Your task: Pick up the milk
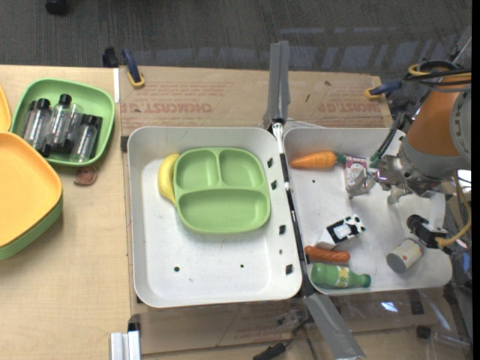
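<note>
The milk (346,229) is a small black-and-white cow-patterned carton lying on its side in the middle of the right bin (375,145). My gripper (384,182) hangs over the upper right part of that bin, below the orange band of the arm (439,122). It is up and to the right of the milk, apart from it. Its tip is right beside a crinkled pink-and-silver packet (355,175).
Also in the right bin are a carrot (314,160) at the back, a red sausage (328,254) and a green bottle (339,277) at the front, and a grey can (404,256) at the right. The left bin (150,268) holds a green divided plate (222,189) over a banana (165,178).
</note>
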